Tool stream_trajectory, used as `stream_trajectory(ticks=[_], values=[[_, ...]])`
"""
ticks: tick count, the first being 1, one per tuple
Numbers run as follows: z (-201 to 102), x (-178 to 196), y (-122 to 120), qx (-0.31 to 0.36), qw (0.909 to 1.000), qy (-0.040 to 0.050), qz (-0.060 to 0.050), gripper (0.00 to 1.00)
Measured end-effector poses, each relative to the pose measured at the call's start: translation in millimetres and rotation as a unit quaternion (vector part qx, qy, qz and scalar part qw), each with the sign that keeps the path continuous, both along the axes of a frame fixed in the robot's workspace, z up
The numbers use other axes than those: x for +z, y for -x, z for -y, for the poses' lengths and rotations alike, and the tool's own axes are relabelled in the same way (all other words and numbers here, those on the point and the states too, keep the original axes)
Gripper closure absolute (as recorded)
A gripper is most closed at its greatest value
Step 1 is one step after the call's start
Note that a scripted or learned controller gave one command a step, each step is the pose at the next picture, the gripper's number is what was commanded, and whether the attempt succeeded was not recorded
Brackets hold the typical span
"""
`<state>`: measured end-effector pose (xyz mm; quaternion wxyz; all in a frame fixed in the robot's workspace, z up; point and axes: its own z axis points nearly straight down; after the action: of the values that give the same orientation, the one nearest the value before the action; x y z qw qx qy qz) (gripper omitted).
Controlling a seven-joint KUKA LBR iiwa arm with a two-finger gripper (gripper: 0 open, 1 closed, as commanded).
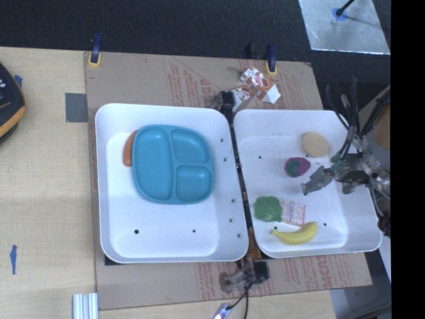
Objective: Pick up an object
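Hovering end effector [317, 182] over right bin [265, 128], purple object [297, 167] just left

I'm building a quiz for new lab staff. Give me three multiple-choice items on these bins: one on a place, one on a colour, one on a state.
1. Where is the banana?
A. left bin
B. right bin
C. on the cardboard

2. What colour is the divided plate?
A. blue
B. red
C. yellow

3. How does the pincer stand?
A. carrying the banana
B. over the left bin
C. over the right bin, carrying nothing

Answers: 1 B, it lies near that bin's front edge. 2 A, plainly blue. 3 C, nothing sits between its fingers.
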<state>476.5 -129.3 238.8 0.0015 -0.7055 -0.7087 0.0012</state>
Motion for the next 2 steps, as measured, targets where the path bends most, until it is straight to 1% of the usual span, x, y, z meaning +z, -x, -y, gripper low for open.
stream_trajectory(ticks=[1, 2], values=[[30.8, -28.6, -84.4, 0.001, 1.0000, 0.0008, 0.000, 0.00], [40.4, -148.2, -121.9, 0.001, 1.0000, 0.0004, -0.001, 0.00]])
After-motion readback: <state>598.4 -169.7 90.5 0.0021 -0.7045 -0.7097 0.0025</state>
